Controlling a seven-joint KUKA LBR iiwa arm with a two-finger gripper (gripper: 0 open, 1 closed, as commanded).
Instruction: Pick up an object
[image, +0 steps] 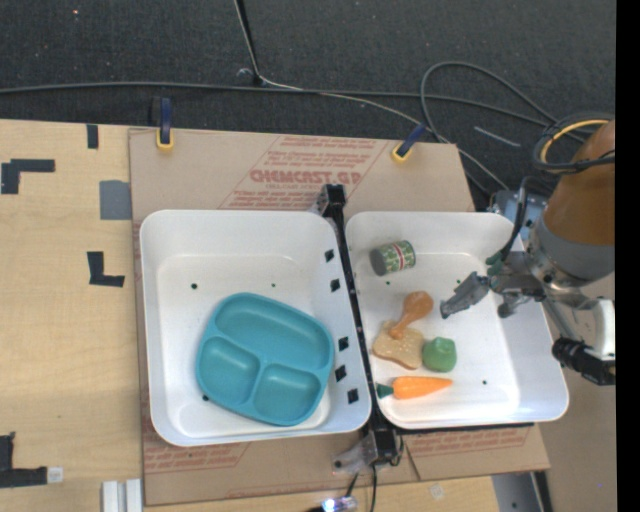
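White plastic right bin (520, 400) carries all candidates: can (393, 257) near its far edge; drumstick (410, 310), toast (398, 347), green piece (438, 353) and carrot (418, 387) clustered toward its near-left corner. Gripper (484, 296) hovers at the right side, fingers apart, nothing between them. Judgement: target the can, since it stands apart. Centre above it before descending.

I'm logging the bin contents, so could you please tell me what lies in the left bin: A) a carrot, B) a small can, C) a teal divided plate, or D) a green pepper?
C: the teal divided plate lies alone in the left bin, while the carrot, can and green pepper lie in the right bin.
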